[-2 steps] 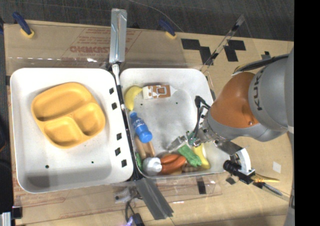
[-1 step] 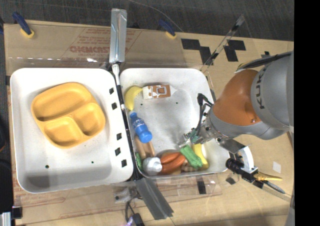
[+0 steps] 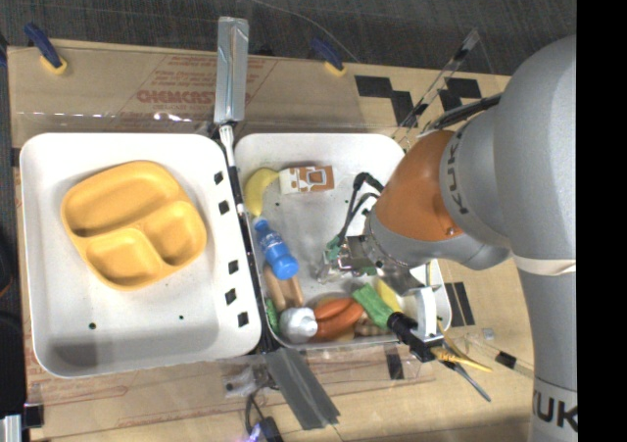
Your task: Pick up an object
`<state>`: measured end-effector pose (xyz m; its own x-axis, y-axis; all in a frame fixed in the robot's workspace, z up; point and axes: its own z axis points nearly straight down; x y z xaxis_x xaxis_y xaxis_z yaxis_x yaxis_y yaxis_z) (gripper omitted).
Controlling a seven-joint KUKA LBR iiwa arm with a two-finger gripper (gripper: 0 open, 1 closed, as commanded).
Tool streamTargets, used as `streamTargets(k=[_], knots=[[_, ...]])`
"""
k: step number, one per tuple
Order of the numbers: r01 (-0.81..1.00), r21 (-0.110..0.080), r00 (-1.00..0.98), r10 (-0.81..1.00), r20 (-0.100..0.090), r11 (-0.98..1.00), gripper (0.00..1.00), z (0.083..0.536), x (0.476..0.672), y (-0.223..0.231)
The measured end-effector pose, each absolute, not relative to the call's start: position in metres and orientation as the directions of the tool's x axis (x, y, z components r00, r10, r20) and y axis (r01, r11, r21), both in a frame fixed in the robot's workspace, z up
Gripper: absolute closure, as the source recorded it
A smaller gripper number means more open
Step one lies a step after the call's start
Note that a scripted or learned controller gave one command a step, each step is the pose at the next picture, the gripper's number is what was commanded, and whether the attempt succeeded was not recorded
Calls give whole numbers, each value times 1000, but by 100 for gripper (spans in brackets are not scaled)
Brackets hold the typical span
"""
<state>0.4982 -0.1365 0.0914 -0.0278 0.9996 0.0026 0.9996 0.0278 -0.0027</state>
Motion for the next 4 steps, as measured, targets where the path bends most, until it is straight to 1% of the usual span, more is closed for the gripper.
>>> streamTargets(k=[1,2,3,4], knots=[[1000,-2,-27,1000,2,27,0,92,498,-137],[983,-3,186,983,0,-186,0,108,501,-154],[990,0,141,990,3,-141,0,92,478,-171],[995,8,-103,995,-14,103,0,101,478,-121]])
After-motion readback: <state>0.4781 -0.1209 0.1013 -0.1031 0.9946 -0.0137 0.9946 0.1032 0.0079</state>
